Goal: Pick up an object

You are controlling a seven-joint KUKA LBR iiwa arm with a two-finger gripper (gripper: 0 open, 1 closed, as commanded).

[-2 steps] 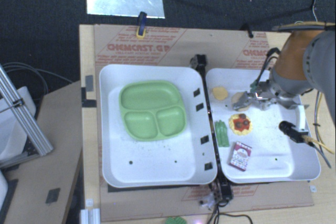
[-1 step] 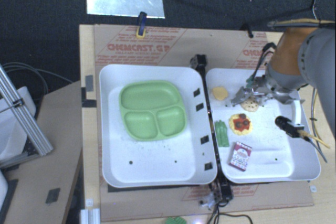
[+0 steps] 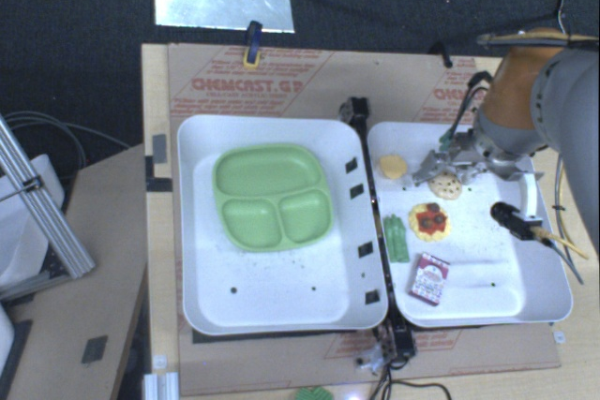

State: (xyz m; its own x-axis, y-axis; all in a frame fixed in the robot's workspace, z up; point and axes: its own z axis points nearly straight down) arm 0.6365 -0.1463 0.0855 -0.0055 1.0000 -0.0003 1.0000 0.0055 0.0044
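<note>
Hand (image 3: pixel 437 168) sits over the far part of the right bin (image 3: pixel 492 293), on the end of the grey arm (image 3: pixel 553 103) reaching in from the right. How far open it is cannot be told, and nothing is seen gripped in it.

Brown speckled cookie (image 3: pixel 447 188) lies just at the hand's near edge; whether they touch is unclear. Yellow round piece (image 3: pixel 392 167) is just beside the hand, toward the divider. Small round pizza (image 3: pixel 429 220), yellow with red on top, lies near the cookie on its nearer side. Green strip (image 3: pixel 396 238) lies along the bin's left wall. Red and pink packet (image 3: pixel 430 279) lies nearest the front, tilted.

Left bin (image 3: pixel 202 295) holds a green divided plate (image 3: pixel 274 198), flat and about centred. Both bins rest on the bench (image 3: pixel 309 80).
</note>
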